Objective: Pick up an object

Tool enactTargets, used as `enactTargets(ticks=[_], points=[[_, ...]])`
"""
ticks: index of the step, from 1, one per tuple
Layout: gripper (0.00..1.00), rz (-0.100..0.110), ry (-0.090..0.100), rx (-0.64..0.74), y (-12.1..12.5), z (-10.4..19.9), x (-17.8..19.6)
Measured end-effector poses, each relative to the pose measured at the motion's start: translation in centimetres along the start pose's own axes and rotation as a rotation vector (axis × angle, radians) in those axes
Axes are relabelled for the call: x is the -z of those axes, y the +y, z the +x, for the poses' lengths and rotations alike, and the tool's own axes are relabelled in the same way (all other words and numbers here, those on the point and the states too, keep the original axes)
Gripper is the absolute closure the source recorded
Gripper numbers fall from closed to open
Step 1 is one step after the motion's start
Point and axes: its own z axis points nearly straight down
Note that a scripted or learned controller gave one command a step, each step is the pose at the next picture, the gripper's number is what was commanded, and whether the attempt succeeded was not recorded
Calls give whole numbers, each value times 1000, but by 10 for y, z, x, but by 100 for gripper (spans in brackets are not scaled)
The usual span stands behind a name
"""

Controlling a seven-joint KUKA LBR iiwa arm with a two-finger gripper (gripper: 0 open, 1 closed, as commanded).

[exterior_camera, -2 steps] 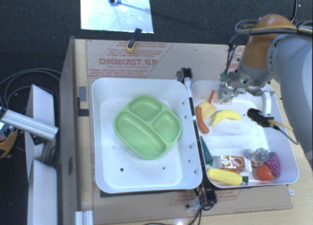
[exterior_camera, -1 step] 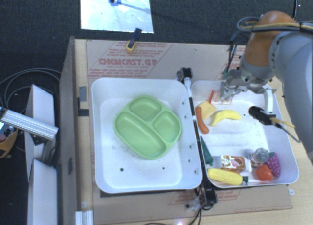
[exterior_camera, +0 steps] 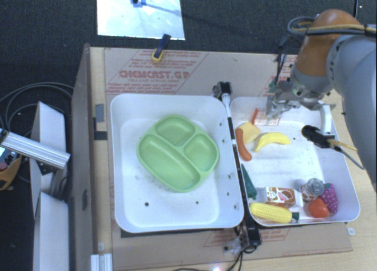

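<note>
Camera view: the arm [exterior_camera: 349, 58] comes in from the right. Its orange band [exterior_camera: 323, 31] sits high over the far right corner of the right bin [exterior_camera: 291, 167]. The wrist bends down and left, so the gripper [exterior_camera: 274, 111] points down into the far part of that bin, towards its left side. I can't tell how far open the claw is at this angle, and I see nothing held in it.

Nearest things:
- A small red-and-white card [exterior_camera: 258, 116] lies just left of the gripper tip.
- A yellow cheese wedge [exterior_camera: 250, 131] is just nearer than the card.
- A banana [exterior_camera: 272, 141] lies beside the wedge, just nearer than the gripper. I can't tell whether the two touch.
- A red sausage [exterior_camera: 243, 146] lies along the left wall, against the wedge.

Things in the near part of the right bin, well apart from the gripper:
- A corn cob [exterior_camera: 271, 212] lies against the near wall.
- A small carton [exterior_camera: 280, 195] is just behind it.
- A dark green piece [exterior_camera: 248, 185] is by the left wall.
- A silvery can [exterior_camera: 313, 187], purple grapes [exterior_camera: 330, 196] and a red tomato [exterior_camera: 318, 208] are clustered in the near right corner.

The left bin [exterior_camera: 135, 205] holds a green divided plate [exterior_camera: 177, 153], lying flat near the middle.
</note>
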Motion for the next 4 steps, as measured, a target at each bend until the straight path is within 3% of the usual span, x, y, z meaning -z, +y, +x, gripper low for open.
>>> enactTargets(ticks=[1, 2, 4], points=[[100, -3, 0, 2, 1, 0, 11], [100, -5, 5, -2, -21, 29, -46], [100, -14, 5, -1, -18, 28, -21]])
